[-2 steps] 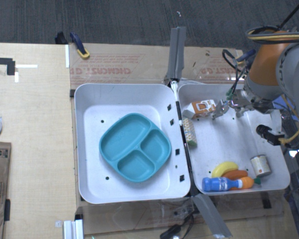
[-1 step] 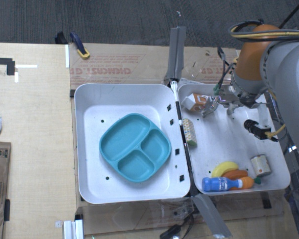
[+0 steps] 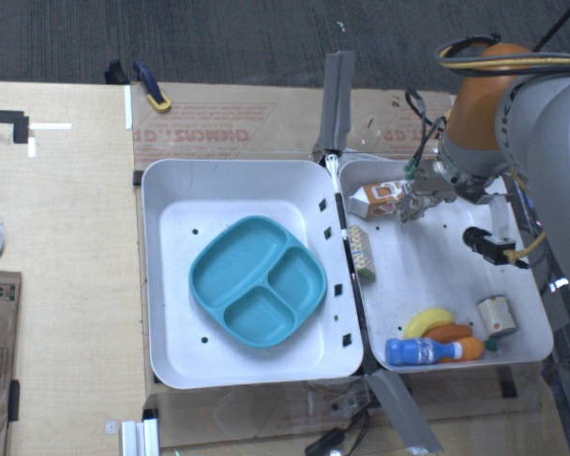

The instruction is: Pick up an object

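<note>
Objects for picking lie in the right bin (image 3: 527, 350) of 2 white bins: a small carton (image 3: 378, 200) sits at its far left corner, with the gripper (image 3: 416, 200) just beside it, on the carton's right. Whether the fingers are parted or closed cannot be told, and nothing shows between them. A striped packet (image 3: 361, 252) lies along the left wall. At the near edge are a banana (image 3: 426, 322), a blue bottle (image 3: 424, 351) and a small can (image 3: 495, 315). The left bin (image 3: 161, 283) carries a blue divided plate (image 3: 257, 280), probably lying flat.
</note>
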{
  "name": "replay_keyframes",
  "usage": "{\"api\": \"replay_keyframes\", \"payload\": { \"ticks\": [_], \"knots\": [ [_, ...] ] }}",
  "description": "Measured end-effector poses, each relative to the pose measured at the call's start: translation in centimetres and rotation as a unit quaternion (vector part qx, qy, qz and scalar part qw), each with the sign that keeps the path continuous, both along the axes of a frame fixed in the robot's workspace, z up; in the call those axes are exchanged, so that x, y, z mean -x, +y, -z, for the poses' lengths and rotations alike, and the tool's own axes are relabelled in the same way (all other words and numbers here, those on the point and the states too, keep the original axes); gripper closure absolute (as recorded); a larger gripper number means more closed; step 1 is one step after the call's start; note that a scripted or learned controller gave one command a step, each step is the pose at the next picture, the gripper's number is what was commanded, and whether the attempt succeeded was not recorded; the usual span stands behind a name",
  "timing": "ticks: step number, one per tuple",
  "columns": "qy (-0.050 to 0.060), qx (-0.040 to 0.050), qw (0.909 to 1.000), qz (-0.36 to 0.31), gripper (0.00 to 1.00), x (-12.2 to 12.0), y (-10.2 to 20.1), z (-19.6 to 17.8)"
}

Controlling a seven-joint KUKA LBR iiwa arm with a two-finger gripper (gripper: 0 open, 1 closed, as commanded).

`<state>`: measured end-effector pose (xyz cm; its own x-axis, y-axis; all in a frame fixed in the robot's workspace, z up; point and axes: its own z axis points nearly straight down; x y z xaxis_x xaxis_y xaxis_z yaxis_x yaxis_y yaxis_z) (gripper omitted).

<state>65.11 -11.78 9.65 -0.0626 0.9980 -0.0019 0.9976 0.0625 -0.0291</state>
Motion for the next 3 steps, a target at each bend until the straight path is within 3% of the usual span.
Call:
{"api": "replay_keyframes", "payload": {
  "ticks": [1,2,3],
  "knots": [
    [-0.015,-0.0025,0.9904,-0.137,1.0,-0.8,-3.3,-3.3],
    [-0.015,-0.0026,0.9904,-0.137,0.0,-0.8,-3.3,-3.3],
    [-0.014,-0.0024,0.9991,-0.041,0.0,2.4,-3.7,-1.3]
  ]
}}
